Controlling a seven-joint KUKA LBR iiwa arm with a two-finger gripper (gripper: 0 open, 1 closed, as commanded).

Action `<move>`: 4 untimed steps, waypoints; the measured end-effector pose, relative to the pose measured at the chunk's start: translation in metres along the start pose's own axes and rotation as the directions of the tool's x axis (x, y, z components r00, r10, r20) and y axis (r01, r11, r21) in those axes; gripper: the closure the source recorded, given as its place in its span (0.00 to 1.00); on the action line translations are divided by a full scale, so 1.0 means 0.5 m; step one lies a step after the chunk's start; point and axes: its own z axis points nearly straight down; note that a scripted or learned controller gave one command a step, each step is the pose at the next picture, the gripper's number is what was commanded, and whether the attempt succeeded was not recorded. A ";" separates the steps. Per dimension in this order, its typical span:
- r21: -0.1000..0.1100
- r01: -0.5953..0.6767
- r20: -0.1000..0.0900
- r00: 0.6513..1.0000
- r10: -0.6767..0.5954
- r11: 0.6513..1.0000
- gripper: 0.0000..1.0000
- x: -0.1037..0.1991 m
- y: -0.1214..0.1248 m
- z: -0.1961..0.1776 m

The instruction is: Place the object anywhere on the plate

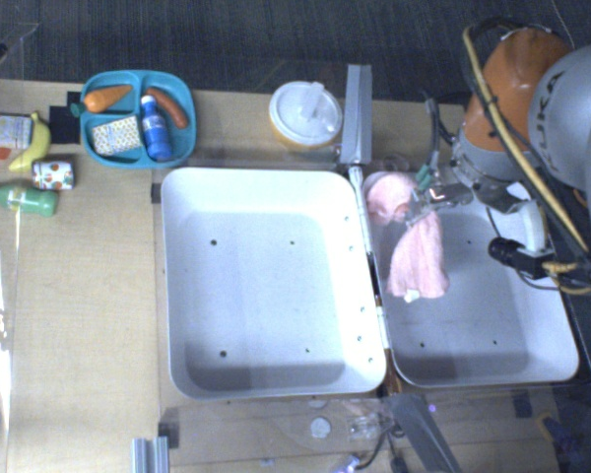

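Presently the arm reaches in from the right over the right bin, its claw near that bin's upper left corner. A pink cloth hangs down from the claw, its upper end pinched at the fingertips and its lower part draped onto the bin floor. Just to the left of the claw, a rounder pink item sits against the bin's upper left wall; whether it is part of the cloth or separate cannot be told. The left bin adjoins the right one. Beyond the bins on the table, a yellow cup with a white lid stands near the divider. A blue tray at upper left holds toy food and a blue bottle. Further left lie a banana, a small can and a green bottle.
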 end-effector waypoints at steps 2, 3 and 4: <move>-0.001 0.399 -0.001 0.917 -0.399 0.917 1.00 0.097 0.005 -0.084; -0.002 0.726 -0.001 0.687 -0.726 0.687 1.00 0.182 -0.030 -0.074; -0.003 0.936 0.000 0.351 -0.936 0.351 1.00 0.274 -0.030 -0.079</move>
